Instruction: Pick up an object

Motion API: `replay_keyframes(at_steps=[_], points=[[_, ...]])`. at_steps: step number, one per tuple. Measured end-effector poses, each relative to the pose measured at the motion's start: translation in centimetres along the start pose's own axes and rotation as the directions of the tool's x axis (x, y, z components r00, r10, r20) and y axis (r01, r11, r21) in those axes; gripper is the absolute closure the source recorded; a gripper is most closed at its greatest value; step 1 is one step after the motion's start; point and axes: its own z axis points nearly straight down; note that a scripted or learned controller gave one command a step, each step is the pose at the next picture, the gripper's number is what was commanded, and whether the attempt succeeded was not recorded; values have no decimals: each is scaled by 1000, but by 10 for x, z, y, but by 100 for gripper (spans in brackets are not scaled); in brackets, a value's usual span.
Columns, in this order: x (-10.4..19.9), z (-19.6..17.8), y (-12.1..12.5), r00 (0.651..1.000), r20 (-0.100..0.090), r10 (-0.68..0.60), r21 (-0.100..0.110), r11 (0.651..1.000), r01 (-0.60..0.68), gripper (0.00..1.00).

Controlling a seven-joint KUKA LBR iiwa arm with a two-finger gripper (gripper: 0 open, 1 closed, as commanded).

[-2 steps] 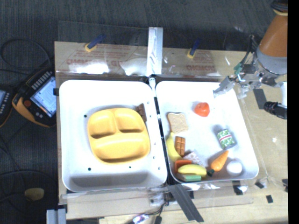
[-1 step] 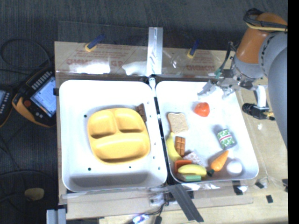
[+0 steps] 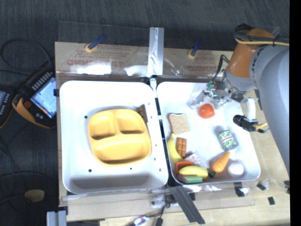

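Two bins: shallow white trays side by side on the bench point(image 3: 63, 51), the left bin point(image 3: 75, 173) and the right bin point(image 3: 249, 173).
Progress: nothing looks lifted yet; every object lies on a bin floor, so the grasp and the lift are left, by my judgement.
Near right bin: banana point(image 3: 193, 172), carrot point(image 3: 220, 162) and a white egg-like piece point(image 3: 235, 168) along the near wall.
Middle right bin: green-and-white can point(image 3: 226, 139), bread slice point(image 3: 178, 123) and a brown block point(image 3: 181, 146) beside the divider.
Left bin: a yellow sectioned plate point(image 3: 119, 135) in its middle.
Far right bin: red tomato point(image 3: 206, 110), the likeliest target, just beside the gripper point(image 3: 209, 95).
Jaws: low over the far part of the right bin; whether spread or closed I cannot tell.
Arm: grey with an orange band point(image 3: 242, 60), reaching in from the right.
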Motion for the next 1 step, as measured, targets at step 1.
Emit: replay_keyframes(at_steps=[1], points=[[0, -11, 1, 1000, 5, -3, -2, 1000, 3, 100]])
